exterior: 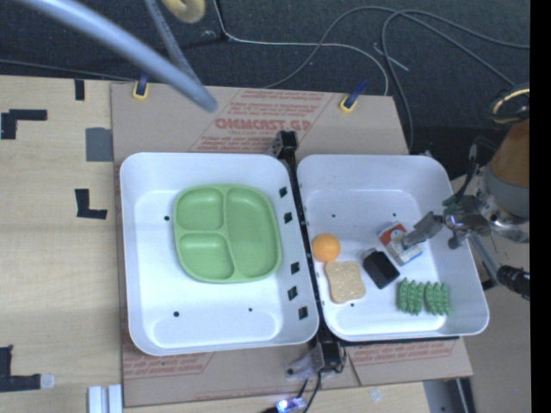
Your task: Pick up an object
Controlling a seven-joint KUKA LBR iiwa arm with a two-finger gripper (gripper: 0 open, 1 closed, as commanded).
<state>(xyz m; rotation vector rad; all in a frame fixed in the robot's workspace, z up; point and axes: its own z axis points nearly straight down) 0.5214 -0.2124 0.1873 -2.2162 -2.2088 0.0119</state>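
Left bin (138,256) holds the divided tray (228,233). In the right bin (370,170): ball (325,248) left, sponge (345,281) just nearer, block (380,268) right of it, studded piece (423,298) near-right, claw (411,241) over the small box (394,237).

Both white bins (138,256) look like smooth, slightly glossy plastic, and the green divided plate (227,233) has the same smooth plastic sheen. They rest on a matt brown cardboard sheet (258,114) over a pale wood-grain bench (52,256). The tan sponge (345,281) looks rough and porous, the orange ball (325,248) smooth.
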